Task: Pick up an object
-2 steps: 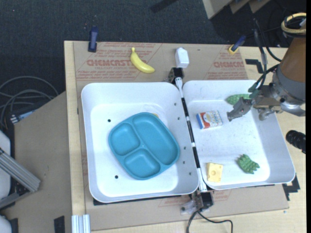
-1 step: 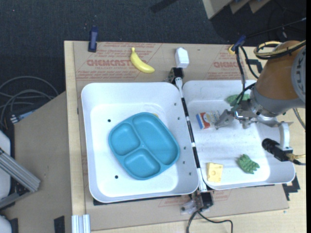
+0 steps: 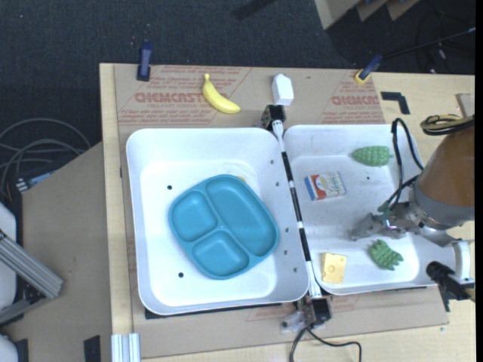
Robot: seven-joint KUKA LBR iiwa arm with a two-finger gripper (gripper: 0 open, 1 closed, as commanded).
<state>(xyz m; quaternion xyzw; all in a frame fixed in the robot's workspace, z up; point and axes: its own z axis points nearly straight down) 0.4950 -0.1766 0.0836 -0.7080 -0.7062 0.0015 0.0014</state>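
My gripper [image 3: 367,227] hangs low over the right bin [image 3: 317,138], reaching in from the right. It sits just above and left of a small green bumpy toy [image 3: 386,255] lying near the bin's front right. A yellow cheese-like block [image 3: 333,267] lies at the bin's front left. A small white carton with red and blue print [image 3: 325,185] rests mid-bin. Another green bumpy toy [image 3: 370,155] lies at the back right. Nothing shows held by the gripper.
The left bin [image 3: 143,157] holds a blue divided plate [image 3: 222,225]. On the bench behind the bins lie a yellow banana [image 3: 219,96] and a white block [image 3: 282,89]. A black cable [image 3: 401,157] loops over the right bin's far corner toward the arm.
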